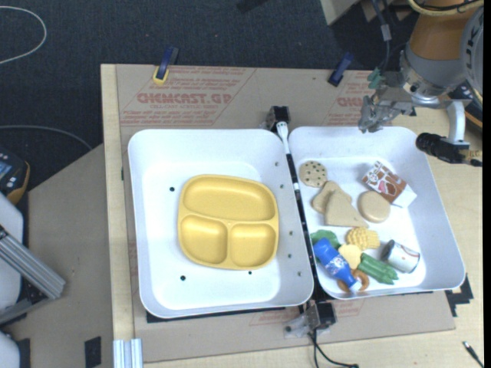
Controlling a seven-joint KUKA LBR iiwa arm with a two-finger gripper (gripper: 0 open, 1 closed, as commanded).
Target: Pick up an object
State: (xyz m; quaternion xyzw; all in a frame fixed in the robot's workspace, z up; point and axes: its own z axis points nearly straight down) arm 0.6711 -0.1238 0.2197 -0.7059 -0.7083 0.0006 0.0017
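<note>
A: The grey arm with the orange band [445, 21] reaches in from the far right; its pincer [374, 121] hangs over the far rim of the right-hand shallow white bin [441, 228]; whether it is wide or narrow cannot be told, since its tip is small and dark against the rim; nothing shows in its grasp.

B: And the things it might take all lie in that right bin; a round brown chocolate-chip cookie [312, 173] sits nearest the divider, with a tan slice of toy bread [333, 203] just beside it; a red-and-white snack packet [384, 181] and a round beige disc [375, 206] lie to the right.

A: The near end is crowded; a blue toy bottle [333, 261], a yellow corn piece [361, 238], green bean pods [377, 269] and a small silver can [401, 256] touch or overlap; a descent there would likely nudge neighbours or catch two at once.

B: The flat pieces carry their own risk; the cookie and the disc lie low, so the pincer may slide over them and come away with nothing.

A: The rim is a hazard as well; a straight descent from its present spot would probably strike the bin's wall rather than any object; the yellow three-part plastic tray [227, 221] in the left white bin [153, 175] lies well apart.
</note>
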